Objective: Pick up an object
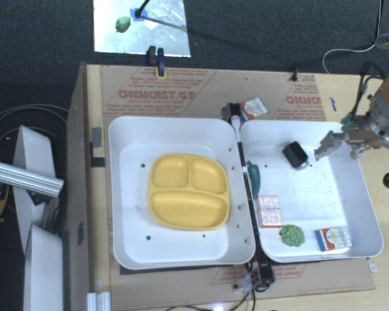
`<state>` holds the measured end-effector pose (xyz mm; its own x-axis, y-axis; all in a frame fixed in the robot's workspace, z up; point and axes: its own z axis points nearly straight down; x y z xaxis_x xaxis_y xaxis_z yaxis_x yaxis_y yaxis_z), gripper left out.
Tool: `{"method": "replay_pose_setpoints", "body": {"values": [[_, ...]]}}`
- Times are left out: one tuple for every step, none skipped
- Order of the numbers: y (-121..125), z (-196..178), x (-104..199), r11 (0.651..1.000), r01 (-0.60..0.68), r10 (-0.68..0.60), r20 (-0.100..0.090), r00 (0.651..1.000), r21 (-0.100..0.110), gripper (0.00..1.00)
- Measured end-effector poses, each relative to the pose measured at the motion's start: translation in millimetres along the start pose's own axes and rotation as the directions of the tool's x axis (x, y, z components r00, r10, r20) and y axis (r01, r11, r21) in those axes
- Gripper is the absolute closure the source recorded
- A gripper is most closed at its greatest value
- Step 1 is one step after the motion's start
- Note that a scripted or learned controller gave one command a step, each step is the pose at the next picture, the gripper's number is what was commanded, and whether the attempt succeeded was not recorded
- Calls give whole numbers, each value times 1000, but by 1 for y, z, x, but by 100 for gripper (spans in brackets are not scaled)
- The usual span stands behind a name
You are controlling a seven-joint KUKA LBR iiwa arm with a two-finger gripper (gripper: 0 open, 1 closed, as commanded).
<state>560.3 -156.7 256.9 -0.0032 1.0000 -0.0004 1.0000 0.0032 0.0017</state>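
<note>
1. Reaching in over the right bin's [369,219] right rim, our gripper [329,144] has its fingers spread, pinching nothing.
2. We see a black block [295,154] just beside the fingertips, near that bin's far edge.

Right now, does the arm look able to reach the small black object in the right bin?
Probably yes. The gripper hangs over the right bin, just right of the black object, and nothing lies between them. The other things in that bin sit nearer its front edge.
</note>
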Motion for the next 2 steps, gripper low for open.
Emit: {"method": "replay_pose_setpoints", "body": {"values": [[48,106,-1,1000,2,-2,-1,1000,3,0],[108,172,20,1000,1,-1,-2,1000,2,0]]}}
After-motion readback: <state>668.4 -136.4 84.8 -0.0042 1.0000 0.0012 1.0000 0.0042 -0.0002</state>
